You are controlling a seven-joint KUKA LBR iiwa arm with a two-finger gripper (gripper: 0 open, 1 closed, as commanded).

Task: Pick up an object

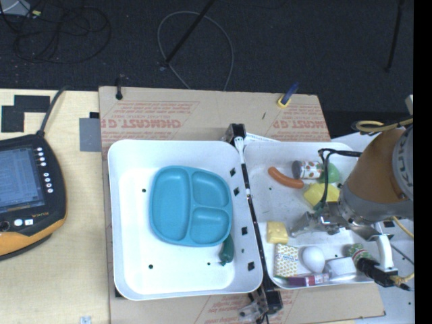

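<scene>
On the worktop (74, 262), a flat sheet of printed brown cardboard (202, 113) lies under 2 shallow white plastic bins with rounded corners and glossy walls.

The left bin (128, 248) holds a smooth turquoise plate (191, 205), rounded and divided into 3 compartments. Just beside its lower right corner lies a small dark green piece (227, 250), elongated and slightly curved, touching or nearly touching the plate's rim.

The right bin (260, 181) holds the loose objects. A slim orange-red sausage shape (286, 177) lies near the top, with a small printed cylinder (310, 171) just beside it. Below these sit a glossy yellow lumpy object (320, 194) and a green one (332, 175) partly behind a black cable. A pale yellow cube (277, 232) rests near the bin's left wall. Along the bottom wall lie a patterned flat packet (286, 259), a smooth white egg-shaped object (312, 256), a white block (342, 266) and a thin red-and-white tube (307, 280).

The arm's rounded wrist, showing an orange-brown band (374, 171), reaches in over the bin's right half. The metal hand (322, 220) points left, low over the bin floor between the yellow lumpy object and the egg shape; its tips are too small and blurred to tell whether they are spread or closed, and nothing is visibly between them.

A black and orange pendant (27, 194) with a screen lies at the left.
</scene>
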